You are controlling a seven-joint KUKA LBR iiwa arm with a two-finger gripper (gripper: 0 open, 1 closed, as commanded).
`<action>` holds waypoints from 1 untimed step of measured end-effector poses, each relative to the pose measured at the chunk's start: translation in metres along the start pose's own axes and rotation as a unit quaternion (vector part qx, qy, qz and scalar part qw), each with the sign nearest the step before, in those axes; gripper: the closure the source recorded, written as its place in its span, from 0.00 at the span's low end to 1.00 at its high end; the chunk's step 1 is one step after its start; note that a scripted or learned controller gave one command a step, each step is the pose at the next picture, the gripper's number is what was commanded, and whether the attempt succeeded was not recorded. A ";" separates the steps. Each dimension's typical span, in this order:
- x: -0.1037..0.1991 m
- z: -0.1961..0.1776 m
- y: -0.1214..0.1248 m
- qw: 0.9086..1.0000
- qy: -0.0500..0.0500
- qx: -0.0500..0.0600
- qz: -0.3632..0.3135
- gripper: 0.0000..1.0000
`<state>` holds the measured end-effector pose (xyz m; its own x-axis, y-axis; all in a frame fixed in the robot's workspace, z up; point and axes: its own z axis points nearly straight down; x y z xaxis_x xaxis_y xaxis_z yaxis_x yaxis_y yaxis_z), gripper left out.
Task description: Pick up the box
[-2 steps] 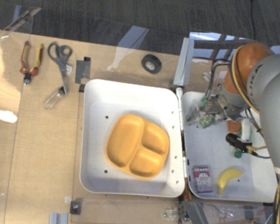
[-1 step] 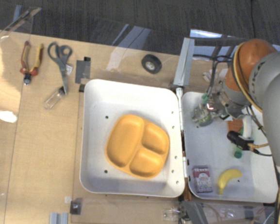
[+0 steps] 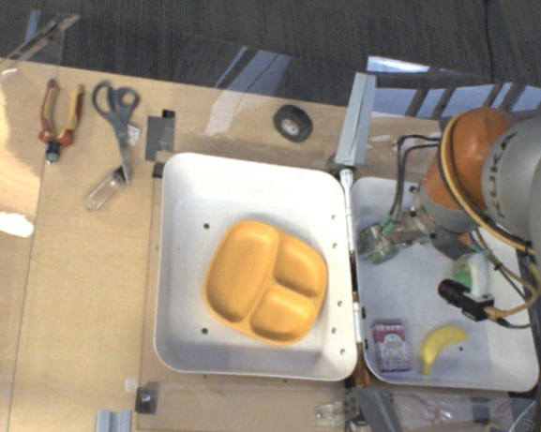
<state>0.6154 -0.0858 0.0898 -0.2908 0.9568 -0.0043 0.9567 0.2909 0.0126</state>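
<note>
The box is small and flat with a red and grey printed top. It lies near the front left corner of the right bin. My gripper hangs over the back left part of that bin, close to its left wall and well behind the box. Nothing shows in the gripper. The grey arm with its orange band covers the bin's back right part.
A yellow banana lies just right of the box. A green and white object sits partly under the arm's cables. The left bin holds a yellow three-compartment tray. Scissors, pliers and a tape roll lie on the bench behind.
</note>
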 end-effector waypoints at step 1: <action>-0.005 0.001 -0.002 1.000 -0.003 0.001 0.002 0.00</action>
<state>0.6147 -0.0909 0.0891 -0.2863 0.9581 -0.0109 0.9580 0.2864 0.0115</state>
